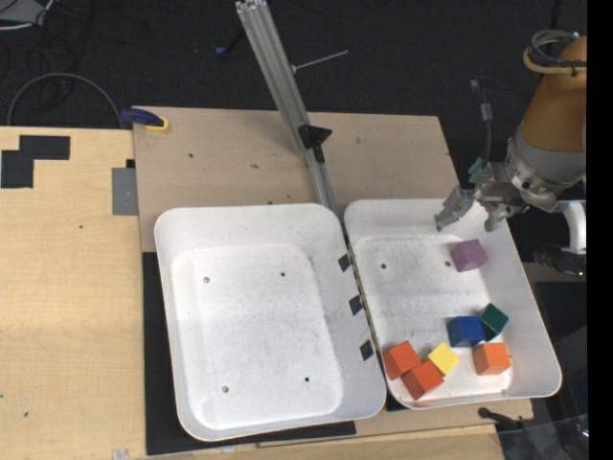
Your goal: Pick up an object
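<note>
Arm [554, 113]: fat and round, orange up high, grey lower down
Cable [548, 51]: thin loops on top
Gripper [473, 211]: small, grey metal, two thin fingers [450, 211]

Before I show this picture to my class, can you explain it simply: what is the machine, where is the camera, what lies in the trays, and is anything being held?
One fixed camera looks down at a slant on a bench. The robot arm, grey with an orange band, reaches in from the right. Its two-finger gripper is open above the right bin, holding nothing. That bin holds small blocks: a purple block near the gripper, then blue, green, yellow and three orange ones near the front. The left bin sits beside it.
</note>
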Controlling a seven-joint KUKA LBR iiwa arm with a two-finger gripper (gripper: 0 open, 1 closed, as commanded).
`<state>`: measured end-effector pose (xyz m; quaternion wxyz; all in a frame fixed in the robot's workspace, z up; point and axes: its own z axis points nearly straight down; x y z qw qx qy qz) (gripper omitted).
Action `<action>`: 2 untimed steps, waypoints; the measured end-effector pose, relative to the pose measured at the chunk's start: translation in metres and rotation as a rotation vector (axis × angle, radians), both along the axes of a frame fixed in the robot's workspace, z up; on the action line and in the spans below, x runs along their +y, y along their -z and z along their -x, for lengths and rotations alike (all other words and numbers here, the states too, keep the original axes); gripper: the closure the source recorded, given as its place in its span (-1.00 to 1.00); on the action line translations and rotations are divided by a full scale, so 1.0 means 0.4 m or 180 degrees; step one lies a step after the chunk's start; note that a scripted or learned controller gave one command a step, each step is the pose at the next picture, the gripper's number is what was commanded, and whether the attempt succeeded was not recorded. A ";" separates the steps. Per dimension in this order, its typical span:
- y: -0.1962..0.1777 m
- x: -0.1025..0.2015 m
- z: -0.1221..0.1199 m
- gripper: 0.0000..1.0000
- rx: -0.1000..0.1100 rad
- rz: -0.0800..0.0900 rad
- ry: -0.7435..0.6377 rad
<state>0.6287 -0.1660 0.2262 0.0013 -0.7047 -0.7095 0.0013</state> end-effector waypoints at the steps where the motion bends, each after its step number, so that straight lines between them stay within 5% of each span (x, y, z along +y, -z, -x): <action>1: 0.287 0.111 -0.095 -1.00 0.0020 -0.0010 0.0012; 2: 0.248 0.108 -0.099 1.00 0.0001 0.0001 0.0003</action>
